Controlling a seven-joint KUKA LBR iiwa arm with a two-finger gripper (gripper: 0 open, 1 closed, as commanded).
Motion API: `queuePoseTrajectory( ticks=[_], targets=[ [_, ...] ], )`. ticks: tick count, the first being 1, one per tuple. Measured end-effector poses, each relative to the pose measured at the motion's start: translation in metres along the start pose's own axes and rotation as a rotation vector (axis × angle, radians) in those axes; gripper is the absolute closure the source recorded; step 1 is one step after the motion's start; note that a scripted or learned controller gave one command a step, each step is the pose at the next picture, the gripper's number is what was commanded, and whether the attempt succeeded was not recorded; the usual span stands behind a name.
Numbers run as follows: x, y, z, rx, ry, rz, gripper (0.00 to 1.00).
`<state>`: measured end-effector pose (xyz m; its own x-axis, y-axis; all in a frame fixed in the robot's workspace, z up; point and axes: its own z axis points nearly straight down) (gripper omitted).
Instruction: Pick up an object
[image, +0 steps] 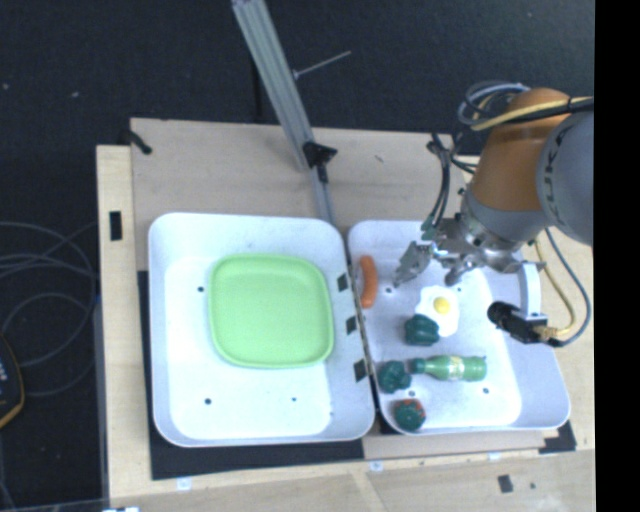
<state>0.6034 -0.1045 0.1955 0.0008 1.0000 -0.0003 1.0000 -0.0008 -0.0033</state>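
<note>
Two spread fingers (409, 264), hand (432, 268) empty

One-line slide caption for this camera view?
Claw open above the right bin beside a fried egg; green plate lies left.

I see two bins (180, 330) of smooth white plastic, faintly glossy. The surface (220, 165) looks like matt pale wood. The green plate (270, 310) looks like smooth plastic. The arm's orange band (515, 150) has a soft sheen.
</note>
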Motion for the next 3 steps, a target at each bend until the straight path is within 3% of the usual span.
queuePoseTrajectory(
  ticks=[1,2,3],
  targets=[
    [0.004,-0.005,0.044,0.000,0.000,0.000,0.00],
    [0.004,-0.004,0.032,-0.005,0.001,0.001,1.00],
    [0.010,0.004,-0.023,-0.009,0.000,-0.001,1.00]
  ],
)
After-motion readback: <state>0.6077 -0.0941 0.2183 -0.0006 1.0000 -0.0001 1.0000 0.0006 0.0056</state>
